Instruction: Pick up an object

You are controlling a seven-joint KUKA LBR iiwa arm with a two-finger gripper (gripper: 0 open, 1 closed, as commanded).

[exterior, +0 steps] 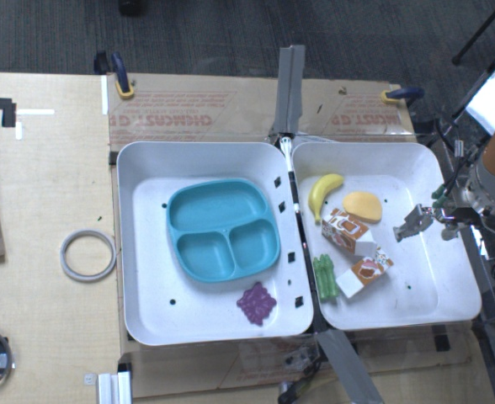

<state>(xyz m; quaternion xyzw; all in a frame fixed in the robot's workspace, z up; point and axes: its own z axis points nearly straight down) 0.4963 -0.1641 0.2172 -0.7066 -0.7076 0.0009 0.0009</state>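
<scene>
Lying just left of the gripper [413,223] in the right bin [428,289]: one banana [323,194], one yellow piece [362,205], two cartons [345,230], one green item [324,277]. Gripper hovering over that bin, fingers slightly apart, holding nothing. Farther left, sitting in the left bin [146,251]: one blue tray [223,230], one grape bunch [257,302].
</scene>
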